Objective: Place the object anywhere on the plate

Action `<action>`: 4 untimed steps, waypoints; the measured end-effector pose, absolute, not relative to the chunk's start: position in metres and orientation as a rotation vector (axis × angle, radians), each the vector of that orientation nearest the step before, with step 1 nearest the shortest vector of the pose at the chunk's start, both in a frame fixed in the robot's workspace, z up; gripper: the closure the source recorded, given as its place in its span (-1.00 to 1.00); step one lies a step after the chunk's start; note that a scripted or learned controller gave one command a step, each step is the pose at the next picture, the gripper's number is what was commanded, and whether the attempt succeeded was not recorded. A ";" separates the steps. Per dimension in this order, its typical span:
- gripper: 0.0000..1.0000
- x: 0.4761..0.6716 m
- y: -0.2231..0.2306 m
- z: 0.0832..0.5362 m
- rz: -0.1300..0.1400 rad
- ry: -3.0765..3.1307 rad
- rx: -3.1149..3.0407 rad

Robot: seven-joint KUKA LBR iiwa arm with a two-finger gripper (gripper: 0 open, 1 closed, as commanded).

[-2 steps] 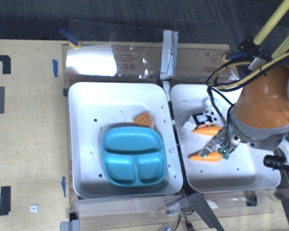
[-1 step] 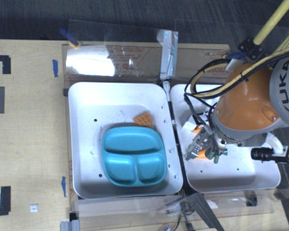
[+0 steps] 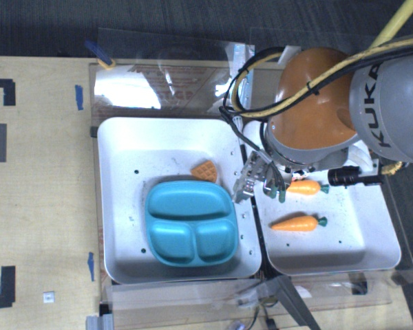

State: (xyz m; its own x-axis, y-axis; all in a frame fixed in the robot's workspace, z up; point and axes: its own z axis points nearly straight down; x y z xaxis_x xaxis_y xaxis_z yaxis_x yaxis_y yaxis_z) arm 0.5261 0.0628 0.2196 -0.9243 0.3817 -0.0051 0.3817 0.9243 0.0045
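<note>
Hovering over the seam between the two bins, the pincer (image 3: 261,181) hangs low beneath the orange-banded wrist (image 3: 310,108), its metal tips tangled visually with cable and bracket; whether it is released or clenched cannot be told from this angle, and nothing can be seen caught in it.

Just beside it to the right, in the right bin (image 3: 372,253), lies a carrot (image 3: 303,188), partly tucked under the wrist hardware, its green stub pointing right. A second carrot (image 3: 297,223) lies a little nearer the front of the same bin, fully exposed, with its green cap also to the right.

To the left of the pincer, in the left bin (image 3: 117,184), a small tan waffle-like piece (image 3: 206,171) sits just behind the blue plate (image 3: 191,222), close to its rear rim but not on it. The plate has three compartments, all bare.

Which item counts as the object is not certain; all three rest off the plate, so the placing is not yet done. The carrots look like light, rigid toy pieces with a smooth, rounded skin that could roll or squirt out of a pinch; gripping across the thick middle, crosswise to the long axis, seems safest. The waffle piece looks flat and thin, lying low, so it would need taking by opposite edges.
</note>
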 end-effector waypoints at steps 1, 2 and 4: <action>1.00 0.479 0.110 0.169 0.002 3.123 0.354; 1.00 0.521 0.056 0.186 0.002 3.127 -0.217; 1.00 0.491 0.100 0.180 0.003 2.629 -1.711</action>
